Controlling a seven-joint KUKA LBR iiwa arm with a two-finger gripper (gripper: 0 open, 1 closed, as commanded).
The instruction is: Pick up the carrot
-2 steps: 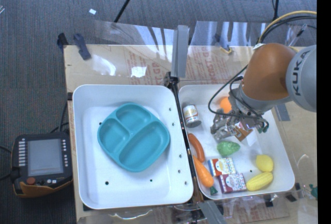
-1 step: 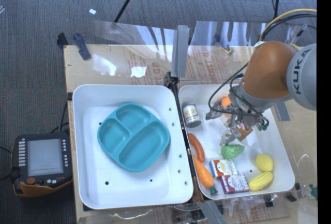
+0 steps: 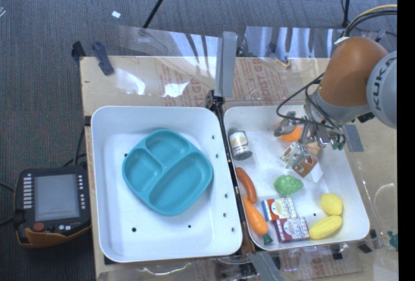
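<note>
Far to the left, off the bench, a handheld control pendant (image 3: 53, 203) lay on the floor. On the bench, the left bin (image 3: 104, 208) held a blue divided plate (image 3: 168, 171), tilted in its middle. Across the divider, in the right bin (image 3: 360, 208), the carrot (image 3: 255, 217) lay close along the left wall, near the front corner, its long axis running roughly front to back and slanted slightly. Just behind it, almost end to end, sat a red sausage (image 3: 246, 183), and behind that a small tin can (image 3: 239, 144). Two little cartons (image 3: 285, 218) pressed in on the carrot's right side (not much room for a finger there, I judged), then a green leafy piece (image 3: 288, 185) and two yellow pieces (image 3: 329, 216) toward the right wall.

The gripper (image 3: 305, 143) hung over the back right part of that bin, above a small box (image 3: 301, 159), beside something orange (image 3: 292, 134). Whether its fingers were wide or narrow I could not tell. The carrot lay forward and to the left of it, well apart; a crosswise grip would squeeze between wall and cartons.
</note>
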